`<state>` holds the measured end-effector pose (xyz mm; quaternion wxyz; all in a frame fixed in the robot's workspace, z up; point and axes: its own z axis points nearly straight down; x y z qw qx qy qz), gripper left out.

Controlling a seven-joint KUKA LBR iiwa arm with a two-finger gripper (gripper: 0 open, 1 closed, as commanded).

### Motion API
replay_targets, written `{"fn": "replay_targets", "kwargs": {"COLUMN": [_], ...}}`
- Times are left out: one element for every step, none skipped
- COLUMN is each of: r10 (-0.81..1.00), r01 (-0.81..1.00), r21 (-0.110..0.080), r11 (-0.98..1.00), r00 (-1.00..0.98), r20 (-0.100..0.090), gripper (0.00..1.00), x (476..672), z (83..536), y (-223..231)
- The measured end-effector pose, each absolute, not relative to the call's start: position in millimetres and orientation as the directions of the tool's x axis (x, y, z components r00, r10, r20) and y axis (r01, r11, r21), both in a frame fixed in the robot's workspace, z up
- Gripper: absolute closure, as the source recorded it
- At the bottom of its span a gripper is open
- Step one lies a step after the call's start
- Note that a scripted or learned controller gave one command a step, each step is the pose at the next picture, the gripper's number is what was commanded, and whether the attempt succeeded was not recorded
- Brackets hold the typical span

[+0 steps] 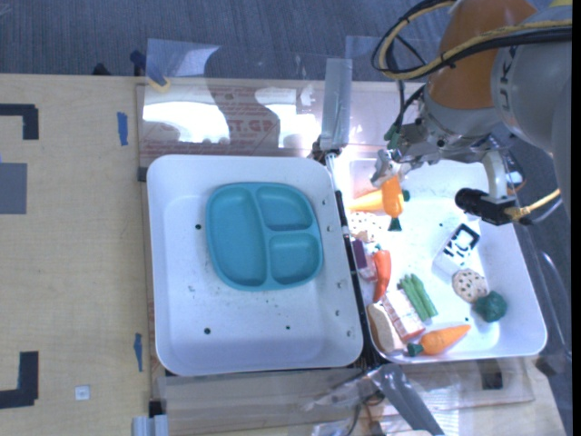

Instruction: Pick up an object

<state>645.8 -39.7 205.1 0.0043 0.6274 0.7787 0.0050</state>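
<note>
**Desk:** Where's your target, relative to the blue-green divided plate (265, 234)?

**Me:** Off to the plate's right, over the wall between the bins, in the right bin (531, 321). I'm going for the small orange carrot (390, 195) near that bin's upper left corner, level with the plate's top edge.

**Desk:** And the gripper?

**Me:** The gripper (388, 163) sits directly above the carrot, on the side away from me, close enough that they look to be touching. I can't tell whether the fingers are spread or pinched; the wrist and cables clutter that spot. I won't claim a hold.

**Desk:** How does the carrot lie?

**Me:** Its long axis runs nearly up-and-down in my view, slightly tilted, green tip pointing toward the bin's near edge. A yellow-orange wedge (367, 202) lies just beside it, on the plate's side.

**Desk:** So what matters?

**Me:** I judge the closing line should cross that axis, running toward and away from the plate, without catching the wedge.
</note>
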Motion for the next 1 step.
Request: {"fn": "replay_targets", "kwargs": {"r10": [0.972], "r01": [0.972], "r21": [0.008], "r11": [0.236], "r00": [-0.236], "r20": [-0.004], "gripper": [1.0], "x": [668.0], "z": [251.8], "y": [-85.7]}}
